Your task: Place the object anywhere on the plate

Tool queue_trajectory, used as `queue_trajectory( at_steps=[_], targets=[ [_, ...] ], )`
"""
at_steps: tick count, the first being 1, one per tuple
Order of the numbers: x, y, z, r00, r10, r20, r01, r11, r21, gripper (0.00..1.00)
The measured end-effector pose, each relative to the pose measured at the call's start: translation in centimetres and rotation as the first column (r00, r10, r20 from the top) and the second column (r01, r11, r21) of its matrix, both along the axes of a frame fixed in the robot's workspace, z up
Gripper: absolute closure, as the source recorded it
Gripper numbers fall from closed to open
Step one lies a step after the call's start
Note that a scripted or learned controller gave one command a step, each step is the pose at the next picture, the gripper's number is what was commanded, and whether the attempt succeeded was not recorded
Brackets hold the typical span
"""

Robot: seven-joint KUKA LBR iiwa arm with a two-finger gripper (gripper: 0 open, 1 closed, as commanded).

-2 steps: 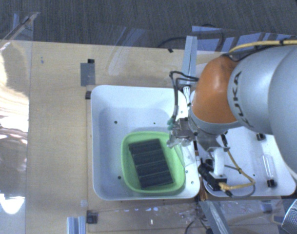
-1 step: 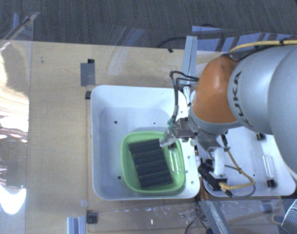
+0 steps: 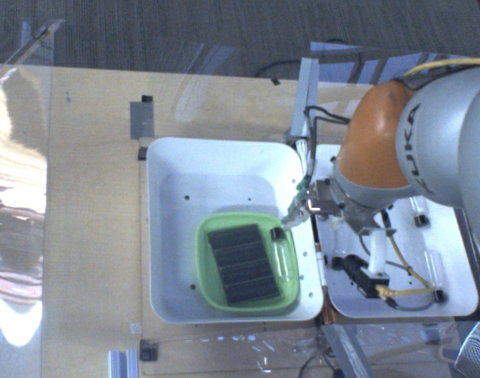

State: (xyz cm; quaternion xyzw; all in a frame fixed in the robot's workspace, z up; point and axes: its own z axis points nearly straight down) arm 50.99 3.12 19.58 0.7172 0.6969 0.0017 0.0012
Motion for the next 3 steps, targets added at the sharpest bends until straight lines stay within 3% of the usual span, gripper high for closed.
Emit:
queue_trajectory(
  at_steps=[1,2,3],
  targets=[
    [3.6,-4.3,-0.5,0.997,0.071,0.003,-0.071,0.997,-0.001,0.00],
    [3.8,-4.2,0.6,0.997,0.076,0.009,-0.076,0.997,-0.001,1.00],
    [3.6,-0.4,6.0,0.968,0.251,0.005,-0.251,0.968,-0.002,1.00]
  ],
)
